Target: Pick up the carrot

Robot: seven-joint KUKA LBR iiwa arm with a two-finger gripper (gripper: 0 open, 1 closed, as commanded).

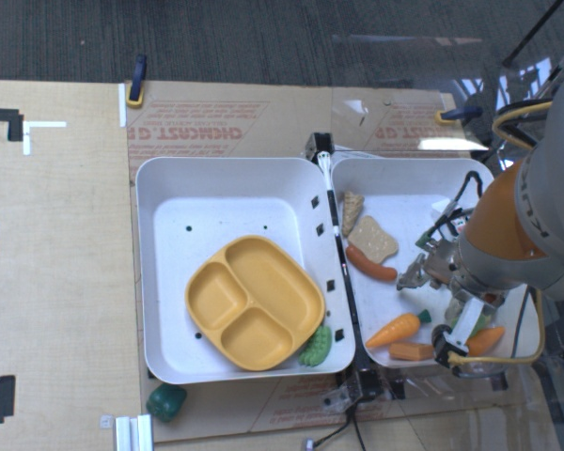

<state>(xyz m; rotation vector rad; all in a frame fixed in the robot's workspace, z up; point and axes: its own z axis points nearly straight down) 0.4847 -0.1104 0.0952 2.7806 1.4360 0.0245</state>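
Carrot [394, 330] just left of the gripper [448, 338] (right bin, near edge)

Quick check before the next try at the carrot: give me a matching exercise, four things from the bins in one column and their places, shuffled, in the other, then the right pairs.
Things:
1. yellow divided plate
2. carrot
3. sausage
4. green pepper

Places:
A. on the bench, outside the left bin's near corner
B. in the right bin, just below the bread slice
C. in the left bin
D. at the right bin's near edge, beside the gripper

Pairs: 1-C, 2-D, 3-B, 4-A
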